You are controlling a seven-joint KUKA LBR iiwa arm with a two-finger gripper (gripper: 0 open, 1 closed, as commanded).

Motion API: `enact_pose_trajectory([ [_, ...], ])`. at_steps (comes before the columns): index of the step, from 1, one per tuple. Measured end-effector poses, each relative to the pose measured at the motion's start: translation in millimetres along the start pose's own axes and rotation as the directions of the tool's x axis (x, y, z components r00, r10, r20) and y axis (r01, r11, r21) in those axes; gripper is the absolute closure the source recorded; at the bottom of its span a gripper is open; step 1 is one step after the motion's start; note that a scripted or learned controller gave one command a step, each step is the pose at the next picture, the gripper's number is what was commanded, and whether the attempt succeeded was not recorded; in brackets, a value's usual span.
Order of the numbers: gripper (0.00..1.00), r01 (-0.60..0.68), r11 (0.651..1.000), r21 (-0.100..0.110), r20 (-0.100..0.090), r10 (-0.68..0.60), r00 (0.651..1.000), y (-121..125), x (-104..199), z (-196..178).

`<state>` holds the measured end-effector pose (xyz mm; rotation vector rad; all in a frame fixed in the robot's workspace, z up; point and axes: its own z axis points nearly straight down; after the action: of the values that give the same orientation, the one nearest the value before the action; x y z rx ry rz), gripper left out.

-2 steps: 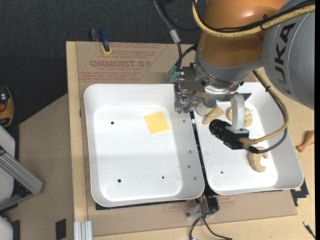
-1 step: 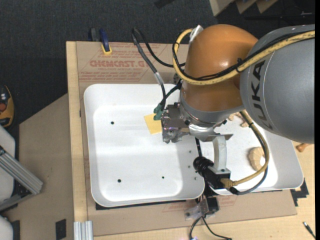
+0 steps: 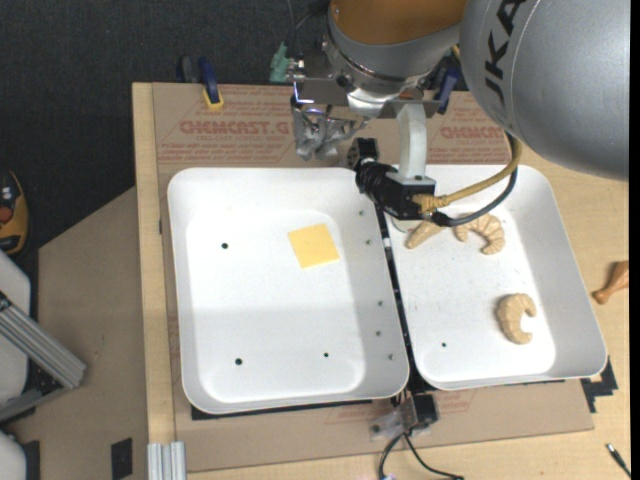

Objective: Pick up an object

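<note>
**Over the far rim, nothing yet in hand**

At the far edge of the desk (image 3: 150, 268), the grey arm (image 3: 540, 58) with its orange band hangs above the line where the two white bins meet. The pincer (image 3: 318, 138) sits just past the far rim of the left bin (image 3: 190, 298), over the brown board rather than over either bin's floor. It is small and partly shadowed by the wrist, so I cannot tell its state, and I see no object in it.

The candidates lie well apart from it. A flat yellow square (image 3: 314, 245) rests alone near the middle of the left bin. In the right bin (image 3: 570, 298), a pale curled piece (image 3: 487, 232) lies at the far side beside a smaller tan piece (image 3: 428, 232), and a second curled piece (image 3: 516, 318) lies nearer, towards the right.

My judgement is that the pick has not begun. The risks from here are plain. The yellow square is thin and lies flush on the floor, so the pincer may close above it or push it away. The far pair lie close to a black fitting (image 3: 395, 190) and a tan cable (image 3: 480, 190) that hang low; a descent there could drag the cable across them or nudge one piece while reaching for the other. The bin rims may also catch a low approach.
</note>
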<state>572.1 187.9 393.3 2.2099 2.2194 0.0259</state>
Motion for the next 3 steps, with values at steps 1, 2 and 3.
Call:
enact_pose_trajectory([
  [1, 1.0, 0.0, 1.0, 0.028, 0.006, 0.0, 1.0, -56.2, 29.5, 58.8],
  [2, 1.0, -0.002, 1.0, -0.003, -0.003, 0.002, 1.0, -11.5, 37.5, -103.1],
  [3, 1.0, 0.0, 1.0, 0.014, 0.004, 0.0, 1.0, -13.2, 38.4, -103.5],
])
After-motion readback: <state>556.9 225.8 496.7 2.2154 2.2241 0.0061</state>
